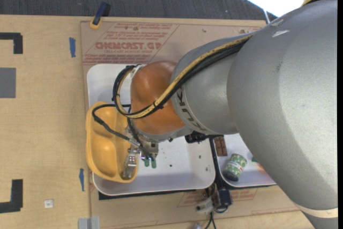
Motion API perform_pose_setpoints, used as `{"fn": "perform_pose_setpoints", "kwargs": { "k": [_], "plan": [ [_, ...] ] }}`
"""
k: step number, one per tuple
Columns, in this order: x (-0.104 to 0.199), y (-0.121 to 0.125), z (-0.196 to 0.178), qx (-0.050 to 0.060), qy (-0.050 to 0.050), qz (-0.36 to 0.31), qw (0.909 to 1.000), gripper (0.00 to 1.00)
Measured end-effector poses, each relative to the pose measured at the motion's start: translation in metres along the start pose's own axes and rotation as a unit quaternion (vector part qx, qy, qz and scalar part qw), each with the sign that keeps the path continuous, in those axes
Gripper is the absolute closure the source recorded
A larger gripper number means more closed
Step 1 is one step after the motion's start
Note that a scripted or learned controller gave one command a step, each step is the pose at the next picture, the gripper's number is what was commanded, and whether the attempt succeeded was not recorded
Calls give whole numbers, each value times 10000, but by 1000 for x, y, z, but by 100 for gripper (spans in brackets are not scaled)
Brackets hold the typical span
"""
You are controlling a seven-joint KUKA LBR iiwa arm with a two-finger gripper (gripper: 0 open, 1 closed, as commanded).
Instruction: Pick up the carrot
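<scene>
My gripper (140,157) hangs low over the left white bin (177,177), below the orange wrist band (153,99). It is at the right edge of a large yellow curved object (106,145) that lies against the bin's left wall. The wrist and cables cover the gripper's tip. In the right bin (252,182), a thin orange strip (261,167) peeks out from under the arm beside a can. Too little of it shows to tell whether it is the carrot.
The grey arm (268,83) covers most of both bins. A green-labelled can (235,165) lies in the right bin near the divider, with a brown object (218,145) just above it. Cardboard (128,40) lies beyond the bins.
</scene>
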State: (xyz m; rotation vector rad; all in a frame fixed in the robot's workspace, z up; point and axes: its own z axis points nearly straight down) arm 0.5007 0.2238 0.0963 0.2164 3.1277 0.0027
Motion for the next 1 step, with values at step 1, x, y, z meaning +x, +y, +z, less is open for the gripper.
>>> {"fn": "perform_pose_setpoints", "kwargs": {
  "k": [1],
  "plan": [
    [11, -4, 5, 21, -5, 2062, 9785, 0]
  ]
}}
